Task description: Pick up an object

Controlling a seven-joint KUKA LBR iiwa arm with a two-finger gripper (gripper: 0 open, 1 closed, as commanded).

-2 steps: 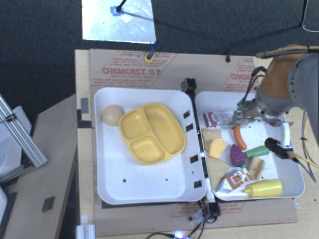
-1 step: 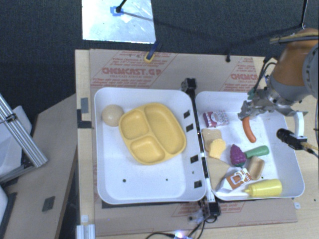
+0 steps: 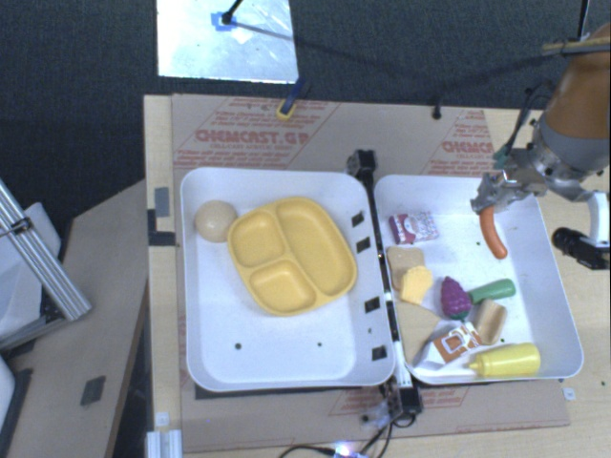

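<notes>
My gripper (image 3: 492, 201) hangs over the upper right part of the right bin (image 3: 563, 303), at the end of the grey arm with the orange band. It is shut on the top end of an orange sausage (image 3: 494, 234), which slants down from the fingertips toward the bin floor. Other loose objects lie lower left of it in the same bin: a red-and-white packet (image 3: 412, 227), a tan cracker (image 3: 405, 257), a yellow cheese wedge (image 3: 417, 285), purple grapes (image 3: 455, 297), a green piece (image 3: 493, 290) and a yellow bottle (image 3: 504, 359).
The left bin (image 3: 205, 351) holds a yellow divided plate (image 3: 286, 254) and a beige ball (image 3: 216, 219). A black divider (image 3: 375, 256) with clips runs between the bins. A tan bun (image 3: 491, 322) and an orange-white carton (image 3: 455, 342) lie by the bottle.
</notes>
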